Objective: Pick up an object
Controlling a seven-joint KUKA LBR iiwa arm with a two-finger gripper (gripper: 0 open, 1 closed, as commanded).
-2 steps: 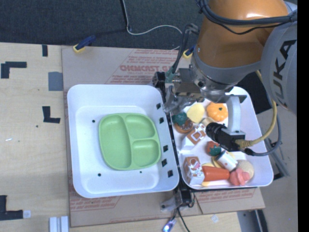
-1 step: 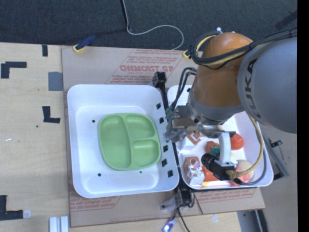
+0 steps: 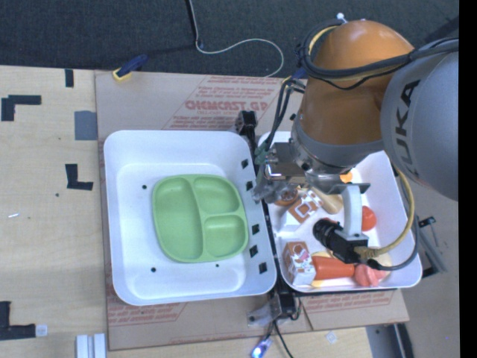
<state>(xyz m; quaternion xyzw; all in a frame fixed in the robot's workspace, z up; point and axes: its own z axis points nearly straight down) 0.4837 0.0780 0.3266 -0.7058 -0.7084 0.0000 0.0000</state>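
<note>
You'll see the claw point(image 3: 277, 189) low over the right bin point(image 3: 389, 171), centre-right of frame; whether it's wide or narrow, you cannot tell. Small objects point(image 3: 302, 262) crowd together there, so it may clip neighbours or close on nothing. The green plate point(image 3: 200, 218) sits centre-left.

The arm point(image 3: 358, 95) is covering most of the right bin point(image 3: 399, 200), including its upper half and back rim. The arm's grey body is running off the frame's right edge. The gripper point(image 3: 272, 181) is lying under the wrist, its state unreadable. Small items point(image 3: 302, 263) at the bin's lower part are showing only partly and staying unidentifiable. The desk point(image 3: 45, 200) is being cropped at left and bottom.
</note>
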